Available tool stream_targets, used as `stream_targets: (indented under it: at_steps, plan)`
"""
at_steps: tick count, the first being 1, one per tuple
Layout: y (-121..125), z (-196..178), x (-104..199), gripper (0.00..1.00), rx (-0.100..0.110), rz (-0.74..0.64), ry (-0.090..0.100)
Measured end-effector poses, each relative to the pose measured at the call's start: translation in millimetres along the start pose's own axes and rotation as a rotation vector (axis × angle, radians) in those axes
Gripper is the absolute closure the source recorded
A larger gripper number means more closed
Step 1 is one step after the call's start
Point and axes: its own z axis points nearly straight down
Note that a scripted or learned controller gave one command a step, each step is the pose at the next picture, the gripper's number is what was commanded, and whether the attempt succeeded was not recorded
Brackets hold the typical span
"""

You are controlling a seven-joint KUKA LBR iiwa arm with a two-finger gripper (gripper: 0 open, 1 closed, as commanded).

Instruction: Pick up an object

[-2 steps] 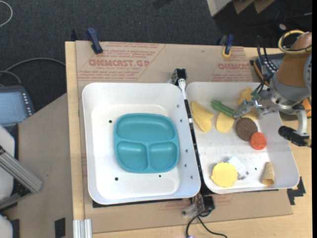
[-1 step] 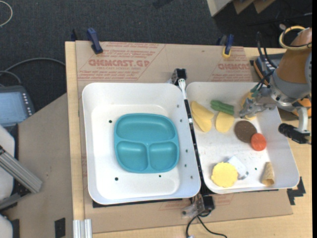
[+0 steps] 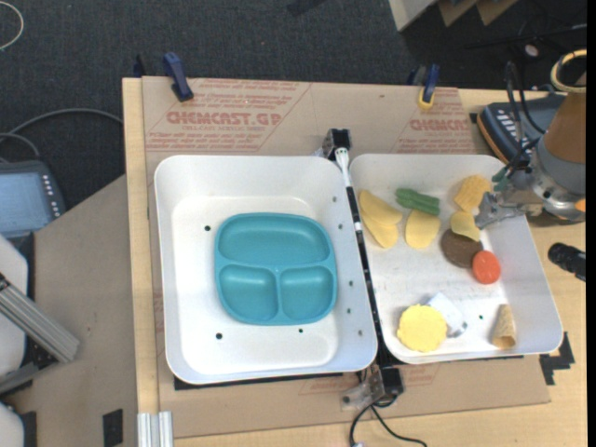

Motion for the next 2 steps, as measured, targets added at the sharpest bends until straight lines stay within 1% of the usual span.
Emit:
stream_targets:
  at_steps: [1,2]
  plan:
    - [-26,-109,83,1.00,-0.005,-0.006,-0.001]
    - [-98,-84,118,1.00,0.006,-0.002,0.003]
